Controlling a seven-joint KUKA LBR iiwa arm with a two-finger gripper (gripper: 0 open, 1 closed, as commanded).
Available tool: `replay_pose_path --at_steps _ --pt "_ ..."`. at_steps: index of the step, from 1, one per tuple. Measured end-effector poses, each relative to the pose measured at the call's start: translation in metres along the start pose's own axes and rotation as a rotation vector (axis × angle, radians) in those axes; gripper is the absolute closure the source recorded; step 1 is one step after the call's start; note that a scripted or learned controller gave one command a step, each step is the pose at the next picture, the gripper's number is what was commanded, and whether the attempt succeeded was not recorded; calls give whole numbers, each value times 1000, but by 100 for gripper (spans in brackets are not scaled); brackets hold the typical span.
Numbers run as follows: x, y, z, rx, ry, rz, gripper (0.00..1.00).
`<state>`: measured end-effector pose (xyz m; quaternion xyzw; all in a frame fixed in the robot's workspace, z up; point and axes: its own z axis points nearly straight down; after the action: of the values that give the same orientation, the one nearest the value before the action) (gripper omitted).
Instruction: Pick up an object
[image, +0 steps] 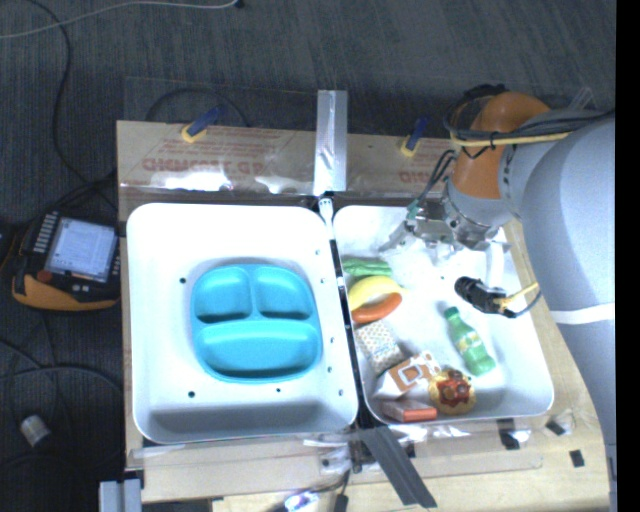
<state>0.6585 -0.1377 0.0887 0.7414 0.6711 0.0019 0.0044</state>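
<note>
The gripper (432, 226) hovers at the right bin's (535, 345) far edge, claw state indiscernible; it should descend squarely over the green bottle (469, 341).

The arm (575, 200) is cut off by the right edge, and its bulk covers the right bin's (530, 385) far right corner. The gripper (435, 228) lies partly under the wrist, its fingertips too small to resolve. A green item (365, 267) is partly overlapped by the yellow item (370, 291). Small packets (395, 370) near the front wall overlap; their print is illegible. The handheld unit's (70, 262) screen text is blurred.
</note>
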Motion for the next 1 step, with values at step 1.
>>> replay_pose_path --at_steps 1 --pt "-77 -23 -49 10 0 -189 0"
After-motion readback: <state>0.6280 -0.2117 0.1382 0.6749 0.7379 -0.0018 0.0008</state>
